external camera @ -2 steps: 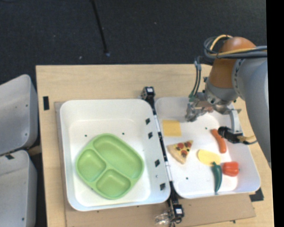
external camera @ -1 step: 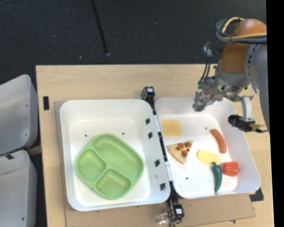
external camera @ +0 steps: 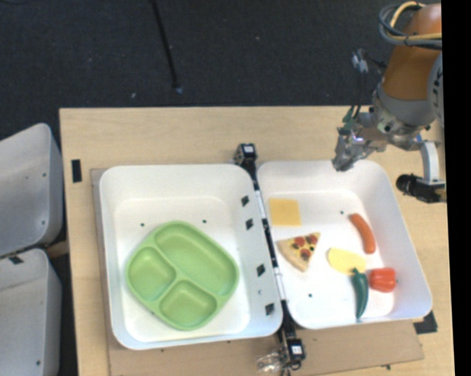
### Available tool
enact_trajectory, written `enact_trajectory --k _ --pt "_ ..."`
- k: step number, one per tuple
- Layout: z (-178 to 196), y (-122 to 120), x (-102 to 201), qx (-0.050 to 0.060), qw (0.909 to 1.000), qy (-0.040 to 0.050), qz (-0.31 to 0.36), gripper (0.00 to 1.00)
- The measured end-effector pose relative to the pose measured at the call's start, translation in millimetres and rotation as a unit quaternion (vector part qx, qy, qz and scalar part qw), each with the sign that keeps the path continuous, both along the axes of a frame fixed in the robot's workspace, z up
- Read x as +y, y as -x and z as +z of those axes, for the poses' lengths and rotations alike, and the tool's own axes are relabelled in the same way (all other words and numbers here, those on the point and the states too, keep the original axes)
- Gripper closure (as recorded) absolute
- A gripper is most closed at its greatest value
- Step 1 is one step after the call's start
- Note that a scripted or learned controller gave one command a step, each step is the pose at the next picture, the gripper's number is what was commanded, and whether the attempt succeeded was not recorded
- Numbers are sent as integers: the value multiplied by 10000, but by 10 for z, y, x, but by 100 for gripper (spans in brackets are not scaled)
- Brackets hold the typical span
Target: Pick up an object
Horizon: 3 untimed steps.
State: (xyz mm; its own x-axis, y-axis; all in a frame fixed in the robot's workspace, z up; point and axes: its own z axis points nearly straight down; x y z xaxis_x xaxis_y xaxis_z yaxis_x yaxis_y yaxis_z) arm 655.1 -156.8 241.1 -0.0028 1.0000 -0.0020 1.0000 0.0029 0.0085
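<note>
Tool (external camera: 345,160) hangs over the far rim of the right bin (external camera: 406,216), near its far right corner, below the grey arm (external camera: 405,77) with its orange band; whether it is open or closed cannot be told at this size, and nothing shows in its grip.

Six toy foods lie on the floor of the right bin, all well apart from the tool. One yellow cheese square (external camera: 285,212) sits toward the far left. One pizza slice (external camera: 300,250) lies just in front of it. One sausage (external camera: 363,231) lies tilted on the right side. One yellow piece (external camera: 345,260) lies near the pizza slice, and touching or just beside its front edge are one green pepper (external camera: 360,293) and one red pepper (external camera: 382,279).

Left bin (external camera: 113,226) holds one green plate (external camera: 183,275) with three compartments.

Two bins stand side by side on the tabletop (external camera: 180,135), joined along the middle by a strip of black clips (external camera: 260,236).
</note>
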Motion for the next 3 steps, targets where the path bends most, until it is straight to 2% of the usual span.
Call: enact_trajectory --k 1,3 --pt "169 -8 -11 24 10000 -6 -1 100" --pt "171 25 1040 43 10000 -10 12 100"
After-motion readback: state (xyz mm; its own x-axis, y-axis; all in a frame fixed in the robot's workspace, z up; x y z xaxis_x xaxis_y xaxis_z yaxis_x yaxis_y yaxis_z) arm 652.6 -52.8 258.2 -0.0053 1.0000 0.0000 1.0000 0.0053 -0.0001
